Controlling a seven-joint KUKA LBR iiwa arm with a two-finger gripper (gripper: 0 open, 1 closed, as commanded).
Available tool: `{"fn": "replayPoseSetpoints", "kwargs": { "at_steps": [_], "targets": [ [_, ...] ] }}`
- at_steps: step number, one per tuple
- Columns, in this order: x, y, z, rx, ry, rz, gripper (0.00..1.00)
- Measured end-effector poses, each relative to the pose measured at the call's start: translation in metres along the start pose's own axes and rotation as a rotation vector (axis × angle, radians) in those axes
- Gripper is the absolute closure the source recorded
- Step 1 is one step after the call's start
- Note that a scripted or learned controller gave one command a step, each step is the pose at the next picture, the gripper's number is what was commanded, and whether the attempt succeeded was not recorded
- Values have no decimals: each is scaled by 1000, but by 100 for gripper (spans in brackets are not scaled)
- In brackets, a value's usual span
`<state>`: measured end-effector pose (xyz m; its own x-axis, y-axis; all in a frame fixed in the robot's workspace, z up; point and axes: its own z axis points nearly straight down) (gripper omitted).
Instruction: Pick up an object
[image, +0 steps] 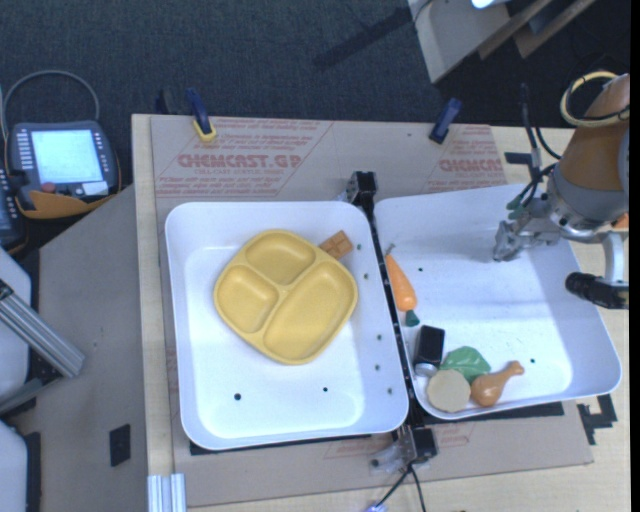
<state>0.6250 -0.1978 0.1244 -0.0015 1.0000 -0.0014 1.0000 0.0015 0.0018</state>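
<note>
The bench (300, 150) is a flat brown board with red words printed on it. A blue clamp with a yellow tip (200, 115) and another blue clamp (445, 120) sit at its far edge. Two white bins lie on it, side by side and touching. The left bin (290, 410) is in the middle of the board. The right bin (470, 225) reaches toward the right edge. A black clip (362, 185) sits where the bins meet at the back.

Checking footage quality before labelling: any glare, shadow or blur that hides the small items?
Camera view: even overhead light; mild glare washes out the right bin's floor; the yellow divided plate casts a soft shadow; the carrot and drumstick read sharply; the tool looks slightly soft.
</note>
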Motion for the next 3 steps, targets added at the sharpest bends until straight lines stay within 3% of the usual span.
{"fn": "replayPoseSetpoints", "kwargs": {
  "at_steps": [1,3],
  "targets": [
    [-1,2,-65,-8,-2,0,100],
    [-5,4,-156,-6,-2,0,100]
  ]
}}
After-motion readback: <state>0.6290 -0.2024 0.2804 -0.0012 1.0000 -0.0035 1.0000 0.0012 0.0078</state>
